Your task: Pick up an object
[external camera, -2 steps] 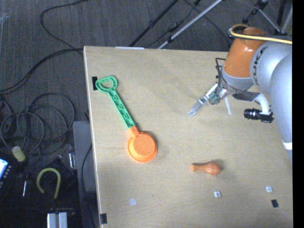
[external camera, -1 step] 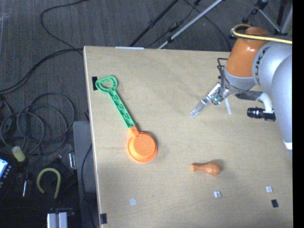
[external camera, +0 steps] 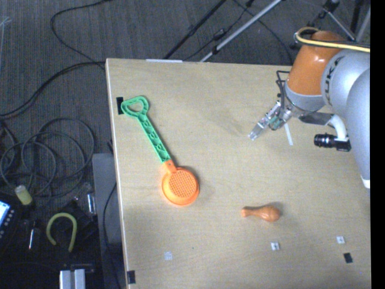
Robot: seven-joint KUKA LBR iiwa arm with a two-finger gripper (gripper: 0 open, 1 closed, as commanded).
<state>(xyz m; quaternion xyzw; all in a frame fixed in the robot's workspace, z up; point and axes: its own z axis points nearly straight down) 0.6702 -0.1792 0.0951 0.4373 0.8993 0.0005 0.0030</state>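
Observation:
A toy sieve lies on the tan bench top at left, with an orange round head and a green handle running up-left. A small orange pear-shaped piece lies on its side lower down, right of centre. My gripper hangs above the bench at upper right, below the orange wrist band. It is open, and its two thin fingers splay apart with nothing between them. The gripper is well above the pear-shaped piece in the view and far right of the sieve.
The bench top ends at a left edge near x=185 and a far edge near y=130. Beyond it the dark floor holds cables and stand legs. Small markers dot the near right of the bench.

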